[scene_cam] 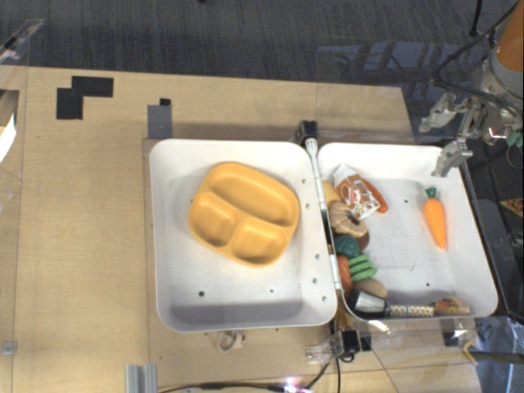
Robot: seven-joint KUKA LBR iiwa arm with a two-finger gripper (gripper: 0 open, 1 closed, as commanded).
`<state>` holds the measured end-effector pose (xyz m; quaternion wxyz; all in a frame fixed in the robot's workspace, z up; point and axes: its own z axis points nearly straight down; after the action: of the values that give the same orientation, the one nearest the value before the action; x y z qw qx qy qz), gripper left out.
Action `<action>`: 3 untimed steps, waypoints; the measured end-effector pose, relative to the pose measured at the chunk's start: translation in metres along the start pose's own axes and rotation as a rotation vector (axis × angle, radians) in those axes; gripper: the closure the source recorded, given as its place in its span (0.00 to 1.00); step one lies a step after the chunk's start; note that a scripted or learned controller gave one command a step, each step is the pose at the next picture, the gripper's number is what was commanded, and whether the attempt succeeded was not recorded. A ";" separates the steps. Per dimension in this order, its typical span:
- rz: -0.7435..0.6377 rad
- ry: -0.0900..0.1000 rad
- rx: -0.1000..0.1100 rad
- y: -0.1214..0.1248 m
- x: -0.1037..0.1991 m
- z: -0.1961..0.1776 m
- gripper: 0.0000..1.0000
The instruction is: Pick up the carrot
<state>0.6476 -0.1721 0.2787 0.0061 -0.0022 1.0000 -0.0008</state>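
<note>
Camera view: carrot (435, 220) lies in right bin (405, 232), near its right wall, green top toward far rim. Gripper (458, 137) hangs above bin's far right corner, apart from carrot, nothing betw fingers; open/shut state can't tell. Yellow divided tray (244, 212) in left bin (176, 244). Toy food pile (352, 244) along right bin's left wall.

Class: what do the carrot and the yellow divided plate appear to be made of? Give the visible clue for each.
Carrot: probably toy plastic, judging by its smooth, even orange body and tidy green top. Yellow divided plate: likely moulded plastic, with rounded compartments, uniform colour and a soft sheen.
</note>
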 end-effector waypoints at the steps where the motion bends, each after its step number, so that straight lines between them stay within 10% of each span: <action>1: 0.112 0.014 -0.004 -0.024 0.008 0.154 0.00; 3: -0.075 -0.003 0.001 -0.033 0.099 0.188 0.00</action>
<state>0.5509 -0.2055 0.0901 0.0074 -0.0396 0.9992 -0.0017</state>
